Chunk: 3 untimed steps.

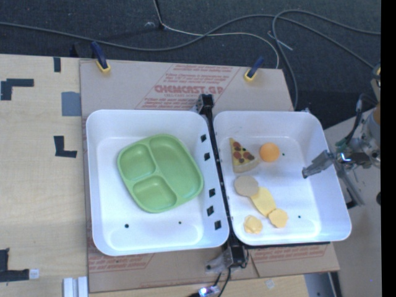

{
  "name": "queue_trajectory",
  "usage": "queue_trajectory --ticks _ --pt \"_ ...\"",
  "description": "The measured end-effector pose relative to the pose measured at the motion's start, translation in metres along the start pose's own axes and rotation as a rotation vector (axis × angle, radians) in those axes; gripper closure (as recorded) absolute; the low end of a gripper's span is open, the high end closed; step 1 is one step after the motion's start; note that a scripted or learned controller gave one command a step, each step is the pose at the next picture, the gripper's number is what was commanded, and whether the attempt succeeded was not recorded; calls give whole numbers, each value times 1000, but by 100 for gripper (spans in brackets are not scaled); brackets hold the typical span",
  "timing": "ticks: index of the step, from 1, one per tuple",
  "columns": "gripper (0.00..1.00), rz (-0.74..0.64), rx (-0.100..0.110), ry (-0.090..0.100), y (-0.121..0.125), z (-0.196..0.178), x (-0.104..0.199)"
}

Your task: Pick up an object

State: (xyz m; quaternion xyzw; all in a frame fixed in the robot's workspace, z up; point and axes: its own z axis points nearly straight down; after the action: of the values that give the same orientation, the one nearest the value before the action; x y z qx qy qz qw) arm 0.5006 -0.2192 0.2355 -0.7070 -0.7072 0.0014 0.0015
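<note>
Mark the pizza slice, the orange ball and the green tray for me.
pizza slice (242,156), camera view, middle of its topped face.
orange ball (269,152), camera view, centre of the ball.
green tray (160,172), camera view, ridge between its compartments.

Red print "CHEMCAST GP" reads on the brown protective sheet (185,88) under the bins, upside-slanted along its far part, repeated in smaller red lines around it that are too small to read. More faint red print shows on the sheet's near edge below the left bin, illegible.
</note>
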Motion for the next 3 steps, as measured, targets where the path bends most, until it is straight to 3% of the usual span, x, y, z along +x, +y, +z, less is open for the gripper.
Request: queue_trajectory --ticks 2,3 --pt "0 0 1 1 -8 88 0" --pt "100 -2 -2 1 -7 76 1"
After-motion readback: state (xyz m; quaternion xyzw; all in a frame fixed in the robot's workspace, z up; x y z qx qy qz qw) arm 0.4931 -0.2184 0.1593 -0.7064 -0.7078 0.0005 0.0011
